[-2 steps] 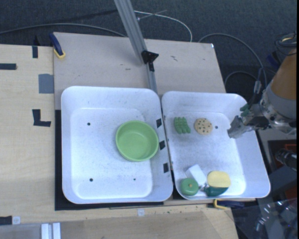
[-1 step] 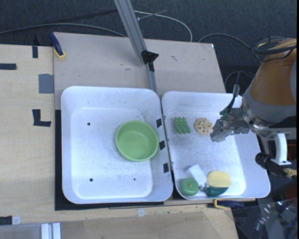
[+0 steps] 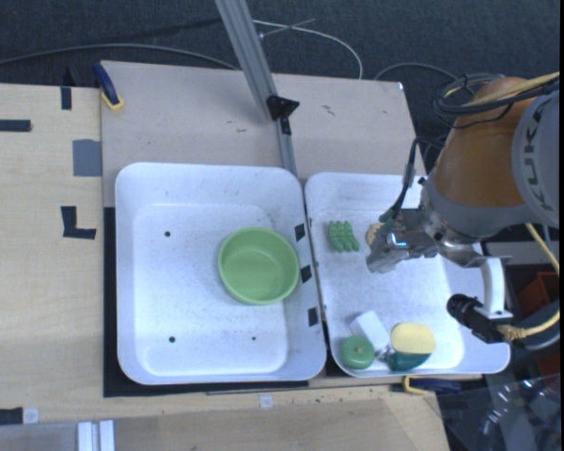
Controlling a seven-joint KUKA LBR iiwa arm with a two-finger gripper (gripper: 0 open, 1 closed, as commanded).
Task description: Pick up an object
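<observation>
Arm (image 3: 489, 172) reaching from right, hand (image 3: 385, 249) lowered.

A bulky robot arm (image 3: 493, 172) with a rounded orange band above a grey wrist housing. Part of dark lettering shows on its grey shell at the right. Thin black cables loop over the orange section, and a yellow cable runs beside it. The gripper (image 3: 387, 248) is silvery metal.

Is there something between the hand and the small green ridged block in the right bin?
Nothing visible. The hand hangs over the right bin, just right of the green block, with bare white floor between them. The other items lie at the bin's near edge.
</observation>
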